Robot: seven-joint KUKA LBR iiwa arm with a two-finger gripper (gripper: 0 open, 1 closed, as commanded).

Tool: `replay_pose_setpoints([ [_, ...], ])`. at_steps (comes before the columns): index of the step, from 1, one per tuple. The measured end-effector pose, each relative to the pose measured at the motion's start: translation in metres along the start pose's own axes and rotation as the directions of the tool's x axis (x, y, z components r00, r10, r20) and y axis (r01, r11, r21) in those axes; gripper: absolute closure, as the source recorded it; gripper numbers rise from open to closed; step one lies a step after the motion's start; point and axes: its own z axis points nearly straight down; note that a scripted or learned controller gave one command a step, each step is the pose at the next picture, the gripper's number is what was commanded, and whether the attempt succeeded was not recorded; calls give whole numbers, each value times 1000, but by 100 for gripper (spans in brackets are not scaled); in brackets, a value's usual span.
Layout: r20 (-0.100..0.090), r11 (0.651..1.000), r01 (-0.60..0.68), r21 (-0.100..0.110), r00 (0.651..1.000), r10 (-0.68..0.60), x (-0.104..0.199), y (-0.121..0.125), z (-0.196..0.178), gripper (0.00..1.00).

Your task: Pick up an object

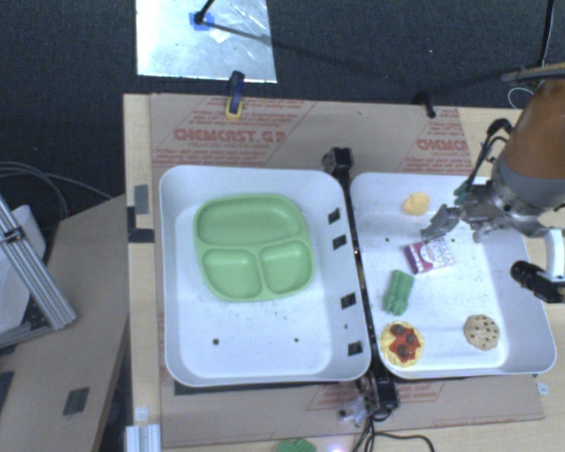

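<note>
Two shallow white bins side by side on the tabletop point(228, 136). In the left bin point(177, 281), a pale green divided plate point(254, 248) lying flat, three compartments, nothing in them.

In the right bin point(539, 345), five small things scattered:
- a yellow lump point(415, 202) near the far edge
- a pink-and-white packet point(430, 254) around the middle, slightly tilted
- a green knobbly piece point(398, 291) just below and left of the packet, close to the dividing wall
- a round toy pizza point(402, 343) with red topping at the near left corner
- a speckled cookie point(481, 331) near the front edge, well apart from the pizza

Reaching in from the right, the grey arm with its orange band point(546, 125) above the far right corner of that bin. End effector point(443, 222) low over the bin, between the yellow lump and the packet – just above the packet's upper edge, contact unclear. Spread or pressed together – cannot tell from this angle. Nothing seen gripped; all five things lying on the bin floor.
</note>
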Motion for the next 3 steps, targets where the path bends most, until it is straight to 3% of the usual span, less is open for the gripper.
replay_pose_setpoints([
  [1,10,1000,0,-19,1000,0,10,-10,83,0],
  [2,3,1000,-2,-10,1000,2,13,-51,84,0],
  [3,6,1000,4,-17,1000,-4,-19,28,83,0],
])
